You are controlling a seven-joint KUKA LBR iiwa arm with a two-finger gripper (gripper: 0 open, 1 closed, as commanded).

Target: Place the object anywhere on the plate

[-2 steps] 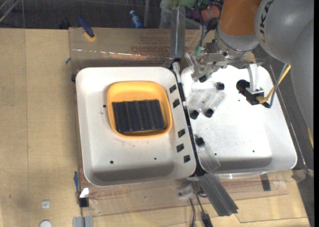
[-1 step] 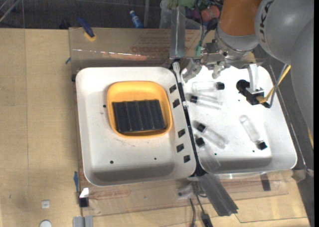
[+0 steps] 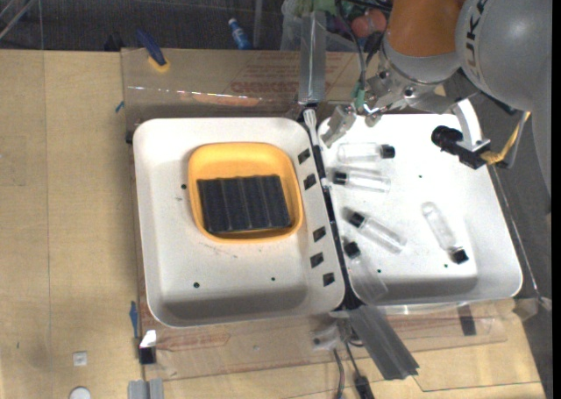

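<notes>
1. The grey two-finger gripper (image 3: 346, 123) hovers at the right white bin's (image 3: 500, 248) top-left corner, grasping nothing visible.
2. Clear plastic vials with black caps (image 3: 372, 229) lie loose; they could roll or slip.
3. The orange square plate (image 3: 200, 167) in the left bin carries a dark ribbed insert, an uneven landing.

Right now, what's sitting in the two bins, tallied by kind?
Clear vials with black caps: 4, all in the right bin, at
Orange plate: 1, in the left bin
Dark ribbed block: 1, on the plate
Total: 6
</notes>
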